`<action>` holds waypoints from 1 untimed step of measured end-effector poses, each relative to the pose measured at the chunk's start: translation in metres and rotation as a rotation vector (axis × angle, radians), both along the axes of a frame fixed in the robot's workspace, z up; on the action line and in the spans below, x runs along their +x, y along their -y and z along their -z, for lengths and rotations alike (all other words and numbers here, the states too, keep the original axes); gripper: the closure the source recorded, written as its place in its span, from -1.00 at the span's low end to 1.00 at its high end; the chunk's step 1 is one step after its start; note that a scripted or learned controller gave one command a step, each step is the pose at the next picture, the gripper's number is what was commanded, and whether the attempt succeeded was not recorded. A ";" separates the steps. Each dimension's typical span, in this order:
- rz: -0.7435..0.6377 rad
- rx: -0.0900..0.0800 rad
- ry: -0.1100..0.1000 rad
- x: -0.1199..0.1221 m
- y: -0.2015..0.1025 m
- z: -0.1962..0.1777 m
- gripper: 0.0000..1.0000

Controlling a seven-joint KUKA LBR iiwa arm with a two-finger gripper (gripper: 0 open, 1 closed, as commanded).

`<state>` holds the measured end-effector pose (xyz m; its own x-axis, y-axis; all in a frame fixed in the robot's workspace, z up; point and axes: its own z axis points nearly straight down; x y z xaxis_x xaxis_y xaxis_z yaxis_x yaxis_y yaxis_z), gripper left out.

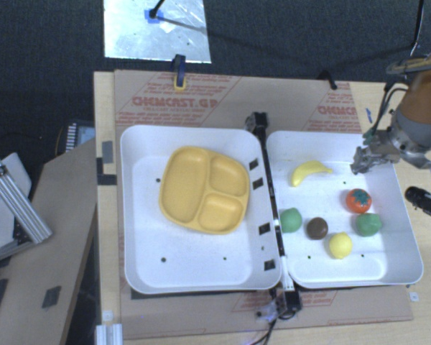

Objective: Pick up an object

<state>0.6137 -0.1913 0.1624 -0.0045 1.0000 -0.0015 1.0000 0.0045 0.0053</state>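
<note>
Orange tomato [358, 200] sits just below our gripper [364, 159], whose opening we cannot tell, so we should descend straight, clear of the banana [309, 172].

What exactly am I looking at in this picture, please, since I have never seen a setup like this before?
This is one camera fixed above a bench, looking down at a slant. The grey robot arm with an orange band reaches in from the right; at its end is a two-finger gripper, its tool for grasping things. It hangs over the upper right part of the right shallow white bin, and nothing shows between its fingers.

The left shallow white bin holds a yellow plastic tray with three compartments. The right bin holds toy food: a yellow banana, a red-orange tomato-like ball, two green round pieces, a brown ball and a yellow lemon-like ball. The job is to pick up one object; all lie loose.
</note>
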 end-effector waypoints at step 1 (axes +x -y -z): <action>-0.002 0.000 0.001 0.005 -0.007 -0.047 1.00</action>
